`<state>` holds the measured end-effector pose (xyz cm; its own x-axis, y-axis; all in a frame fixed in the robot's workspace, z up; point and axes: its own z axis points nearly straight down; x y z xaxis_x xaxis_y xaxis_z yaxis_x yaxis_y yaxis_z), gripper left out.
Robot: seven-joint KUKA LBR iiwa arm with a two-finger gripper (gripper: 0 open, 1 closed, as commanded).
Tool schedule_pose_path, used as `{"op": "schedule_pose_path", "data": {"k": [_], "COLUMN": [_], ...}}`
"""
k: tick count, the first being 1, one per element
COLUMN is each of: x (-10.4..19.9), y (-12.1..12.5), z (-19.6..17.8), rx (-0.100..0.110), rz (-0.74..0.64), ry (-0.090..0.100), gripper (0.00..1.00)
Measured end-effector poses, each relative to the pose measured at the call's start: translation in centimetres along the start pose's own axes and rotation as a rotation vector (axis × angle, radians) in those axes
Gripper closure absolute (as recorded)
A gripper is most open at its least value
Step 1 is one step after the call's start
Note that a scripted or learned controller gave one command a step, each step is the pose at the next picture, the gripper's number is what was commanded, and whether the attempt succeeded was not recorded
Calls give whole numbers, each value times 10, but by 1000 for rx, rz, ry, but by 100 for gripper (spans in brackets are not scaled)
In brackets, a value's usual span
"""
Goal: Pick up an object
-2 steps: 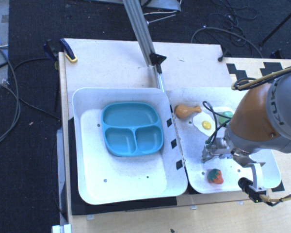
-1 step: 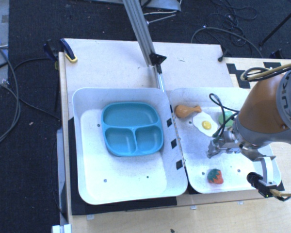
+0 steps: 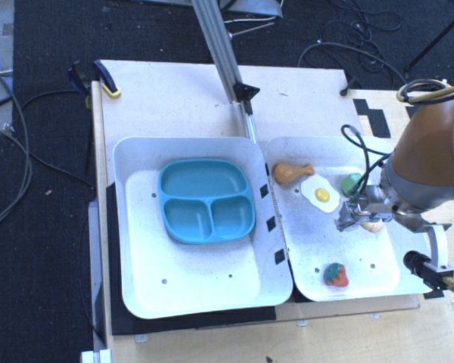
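The right bin (image 3: 310, 278) holds a toy chicken drumstick (image 3: 291, 172) at its upper left, a fried egg (image 3: 320, 194) beside it, a green object (image 3: 352, 182) partly behind the arm, and a strawberry (image 3: 335, 275) near the front. My gripper (image 3: 353, 219) is low over the bin's right side, just right of the egg. A pale beige object (image 3: 373, 226) lies right under it, mostly hidden. I cannot tell whether anything sits between the fingers.
The left bin (image 3: 136, 278) carries a blue three-compartment plate (image 3: 207, 200). A metal pole (image 3: 219, 40) slants up from between the bins. Cables trail on the dark floor at the left and top. The arm's body covers the right bin's right edge.
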<state>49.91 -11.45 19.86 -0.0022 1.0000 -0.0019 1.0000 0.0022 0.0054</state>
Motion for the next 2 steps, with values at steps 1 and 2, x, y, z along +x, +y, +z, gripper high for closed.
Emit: {"op": "schedule_pose_path", "data": {"k": [1,2], "x": [0,55], "y": [1,10], "z": [-26,-27], "rx": [3,5], "rz": [-1,-6], "ry": [1,3], "gripper": [100,100]}}
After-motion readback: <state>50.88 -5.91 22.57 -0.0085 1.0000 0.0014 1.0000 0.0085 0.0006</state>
